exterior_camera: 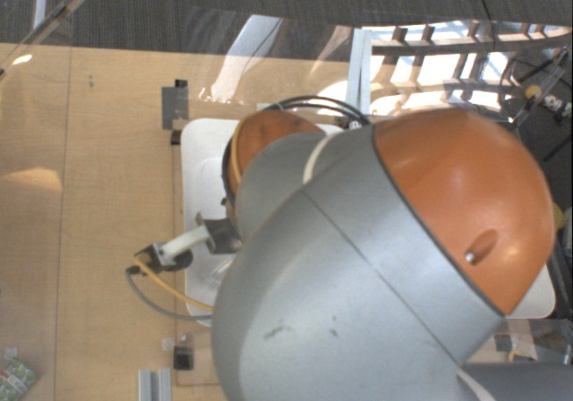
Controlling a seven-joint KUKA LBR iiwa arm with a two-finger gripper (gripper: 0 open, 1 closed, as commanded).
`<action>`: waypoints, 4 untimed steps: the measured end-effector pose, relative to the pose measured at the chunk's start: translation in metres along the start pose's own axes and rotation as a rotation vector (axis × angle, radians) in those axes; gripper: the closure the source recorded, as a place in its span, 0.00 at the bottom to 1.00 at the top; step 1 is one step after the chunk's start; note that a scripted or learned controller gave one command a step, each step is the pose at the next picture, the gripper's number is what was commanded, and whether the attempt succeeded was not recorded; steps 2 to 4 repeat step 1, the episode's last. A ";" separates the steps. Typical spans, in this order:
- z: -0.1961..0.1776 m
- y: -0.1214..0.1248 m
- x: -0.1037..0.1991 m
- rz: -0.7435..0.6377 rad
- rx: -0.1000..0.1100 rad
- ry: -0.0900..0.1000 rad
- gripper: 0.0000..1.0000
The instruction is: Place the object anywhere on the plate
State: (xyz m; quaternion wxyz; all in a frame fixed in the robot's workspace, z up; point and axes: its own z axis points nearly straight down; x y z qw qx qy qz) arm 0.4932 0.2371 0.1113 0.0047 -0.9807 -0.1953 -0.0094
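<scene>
The arm's big grey and orange body (385, 238) reaches in from the right and covers most of both bins. Its orange wrist band (269, 135) hangs over the left white bin (199, 166). Below the wrist, a grey block (218, 234) with a white connector (175, 252) juts out to the left across the bin's left rim. The arm hides the gripper's lower end, the plate and the object.
Yellow and grey cables (152, 287) loop from the connector over the wooden bench (89, 211) left of the bin. Small black brackets (175, 104) stand at the bin's left corners. A strip of the right bin (542, 296) shows at the far right.
</scene>
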 end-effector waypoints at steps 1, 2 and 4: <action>-0.059 0.058 -0.024 0.187 -0.008 -0.015 0.00; -0.059 0.058 -0.024 0.187 -0.008 -0.015 0.00; -0.059 0.058 -0.024 0.187 -0.008 -0.015 0.00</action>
